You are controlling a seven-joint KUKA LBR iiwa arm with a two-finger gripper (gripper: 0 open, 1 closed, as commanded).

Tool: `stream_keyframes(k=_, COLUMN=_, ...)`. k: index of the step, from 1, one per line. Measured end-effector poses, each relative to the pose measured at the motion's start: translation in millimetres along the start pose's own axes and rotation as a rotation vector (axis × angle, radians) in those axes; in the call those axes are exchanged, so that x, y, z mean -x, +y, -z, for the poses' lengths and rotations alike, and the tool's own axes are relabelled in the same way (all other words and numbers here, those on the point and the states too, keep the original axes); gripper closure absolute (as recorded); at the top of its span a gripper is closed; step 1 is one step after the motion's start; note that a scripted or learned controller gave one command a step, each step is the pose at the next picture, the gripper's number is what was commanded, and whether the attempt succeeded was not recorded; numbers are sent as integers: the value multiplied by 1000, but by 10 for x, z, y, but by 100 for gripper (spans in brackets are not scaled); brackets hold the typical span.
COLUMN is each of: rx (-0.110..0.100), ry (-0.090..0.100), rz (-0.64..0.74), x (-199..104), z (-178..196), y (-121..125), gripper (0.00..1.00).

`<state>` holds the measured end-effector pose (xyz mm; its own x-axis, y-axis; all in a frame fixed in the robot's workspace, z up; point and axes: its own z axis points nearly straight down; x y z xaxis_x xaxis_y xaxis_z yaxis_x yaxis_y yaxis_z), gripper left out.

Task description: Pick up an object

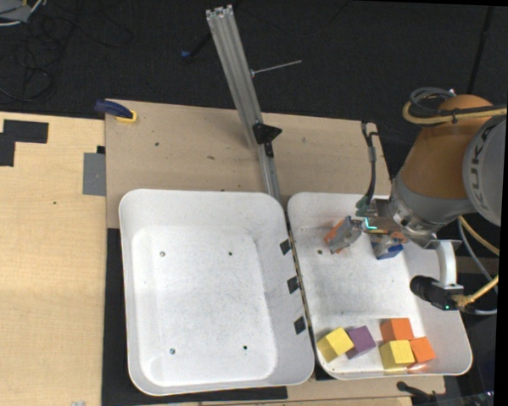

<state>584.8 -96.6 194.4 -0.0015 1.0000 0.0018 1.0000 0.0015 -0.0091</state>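
Observation:
My gripper [346, 235] hangs low over the far part of the right bin [449, 369], under the arm's orange band. A small orange object [332, 235] lies right against its left side; whether it is held is unclear. A blue object [388, 251] lies just to the right of the gripper, under the wrist. At the bin's near end sit several blocks: a yellow block [336, 342], a purple block [361, 339], an orange block [395, 328], a second yellow block [396, 355] and another orange block [423, 350].
The left bin [139, 209] lies beside the right one, joined by black clips [291, 283]. A slanted aluminium rail [242, 83] rises behind the bins. A black cable end [432, 290] hangs from the arm over the right bin's right side.

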Motion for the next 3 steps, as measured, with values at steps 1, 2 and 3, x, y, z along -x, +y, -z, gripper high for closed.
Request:
stream_keyframes(k=1, rx=6, ry=-1, rz=-3, x=14, z=27, y=9, gripper=0)
stream_keyframes(k=2, rx=1, ry=-1, rz=-3, x=3, z=-417, y=39, gripper=0)
stream_keyframes(k=3, rx=-1, ry=0, rz=-3, x=92, z=-999, y=12, gripper=0)
